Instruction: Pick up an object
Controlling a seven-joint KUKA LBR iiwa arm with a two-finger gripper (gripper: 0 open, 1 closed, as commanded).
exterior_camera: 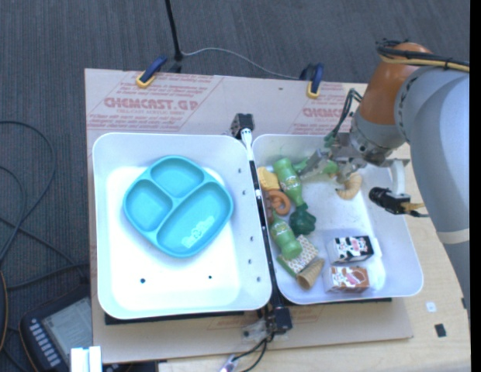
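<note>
Right bin (396, 281), far edge: gripper (339, 163) low over the toys, arm (427, 122) coming across from the right rim.
Claw state: cannot tell, tips lost against the clutter.
Nearest target: tan ring-shaped piece (350, 185), just beside the gripper, apart from the pile along the left wall.
Likely handling: small, light, probably hard plastic, smooth and prone to skid; best pinched across the ring's band.
Left-wall pile: green bottle (286, 173), dark green lump (302, 222), pretzel (277, 201), cone (309, 271); crowded, harder to isolate.
Near right corner: two small cartons (352, 248), boxy, flat-sided, easy to clamp.
Left bin (116, 285): blue divided plate (178, 205), wide and shallow, poor for a pinch.
</note>
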